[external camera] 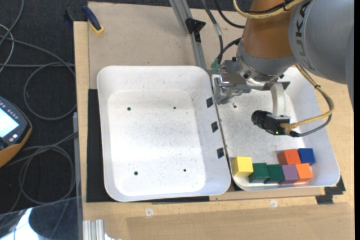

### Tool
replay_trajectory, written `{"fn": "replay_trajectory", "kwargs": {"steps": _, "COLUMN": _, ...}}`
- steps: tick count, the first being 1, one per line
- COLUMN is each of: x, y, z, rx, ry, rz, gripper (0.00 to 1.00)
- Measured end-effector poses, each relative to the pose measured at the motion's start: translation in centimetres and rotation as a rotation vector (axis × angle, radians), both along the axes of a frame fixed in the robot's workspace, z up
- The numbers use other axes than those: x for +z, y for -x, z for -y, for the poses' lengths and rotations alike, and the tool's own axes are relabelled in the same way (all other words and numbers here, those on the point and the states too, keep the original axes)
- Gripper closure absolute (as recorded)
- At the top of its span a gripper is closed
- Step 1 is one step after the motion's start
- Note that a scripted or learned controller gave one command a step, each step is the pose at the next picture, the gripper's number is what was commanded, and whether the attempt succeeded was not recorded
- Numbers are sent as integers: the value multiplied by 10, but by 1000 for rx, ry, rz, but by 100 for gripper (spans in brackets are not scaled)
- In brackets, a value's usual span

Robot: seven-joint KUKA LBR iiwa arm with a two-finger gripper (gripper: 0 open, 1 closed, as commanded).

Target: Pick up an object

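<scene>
Blocks [278,168] line the right bin's [322,116] near edge — wooden bench [140,36], gripper's [228,91] state unclear.

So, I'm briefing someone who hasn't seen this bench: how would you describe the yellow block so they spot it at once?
Find the white bin on the view's right, under the arm. Along its near edge sits a cluster of coloured blocks; the yellow block is at the cluster's left end, beside a green block. It is the only yellow one there.
</scene>
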State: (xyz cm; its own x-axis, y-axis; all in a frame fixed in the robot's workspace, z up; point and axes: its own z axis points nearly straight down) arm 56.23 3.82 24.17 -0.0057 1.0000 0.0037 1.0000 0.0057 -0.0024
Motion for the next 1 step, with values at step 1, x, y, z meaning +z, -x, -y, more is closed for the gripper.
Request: {"fn": "replay_trajectory", "kwargs": {"steps": 1, "x": -11, "y": 40, "z": -40, "rx": -1, "ry": 2, "rz": -3, "gripper": 100}}
